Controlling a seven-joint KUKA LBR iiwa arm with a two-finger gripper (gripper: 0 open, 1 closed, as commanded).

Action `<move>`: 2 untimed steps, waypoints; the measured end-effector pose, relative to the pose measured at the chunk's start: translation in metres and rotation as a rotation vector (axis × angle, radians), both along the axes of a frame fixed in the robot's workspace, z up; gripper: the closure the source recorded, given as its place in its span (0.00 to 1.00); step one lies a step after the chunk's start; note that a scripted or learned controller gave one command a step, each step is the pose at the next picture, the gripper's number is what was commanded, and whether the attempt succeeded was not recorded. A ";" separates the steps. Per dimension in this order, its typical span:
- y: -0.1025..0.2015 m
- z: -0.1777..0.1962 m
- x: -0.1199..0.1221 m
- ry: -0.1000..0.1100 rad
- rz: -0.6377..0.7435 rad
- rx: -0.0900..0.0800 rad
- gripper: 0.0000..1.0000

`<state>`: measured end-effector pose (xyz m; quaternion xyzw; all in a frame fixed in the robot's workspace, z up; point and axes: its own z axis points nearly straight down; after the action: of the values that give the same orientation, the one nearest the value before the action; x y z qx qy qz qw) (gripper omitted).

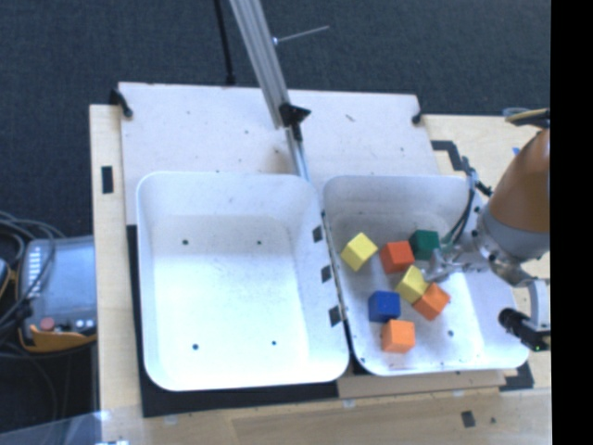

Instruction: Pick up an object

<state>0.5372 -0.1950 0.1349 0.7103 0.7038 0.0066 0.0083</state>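
Bins: two white bins are sitting side by side; the left bin [232,286] is lying in the centre-left of the frame, the right bin [371,197] in the centre-right.
Targets: all the blocks are lying in the right bin, clustered in the middle of it: a yellow block [359,250], a red-orange block [398,255], a green block [425,243], a second yellow block [412,285], an orange block [432,301], a blue block [384,306] and a lower orange block [398,336].
My gripper [435,273]: I am reaching in from the right of the frame and hanging low over the cluster, just beside the second yellow block and the orange block.
My jaws: I cannot tell whether they are standing apart or together; the tip is too small and cluttered to read, and no block is visibly sitting between them.
Risk, crowding: the blocks nearest me are touching or nearly so, so I am judging that a closing stroke may be catching two at once or pushing one aside.
Risk, tilt: the orange block is lying turned on a corner-wise angle, so the grip may be slipping off its edges.
Risk, wall: the right bin's wall is near.
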 end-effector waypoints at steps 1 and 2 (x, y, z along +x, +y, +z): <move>-0.010 0.061 0.001 0.013 0.011 -0.001 1.00; -0.012 0.115 0.002 0.014 0.013 -0.001 1.00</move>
<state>0.5394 -0.2071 0.2499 0.7059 0.7083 0.0015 0.0038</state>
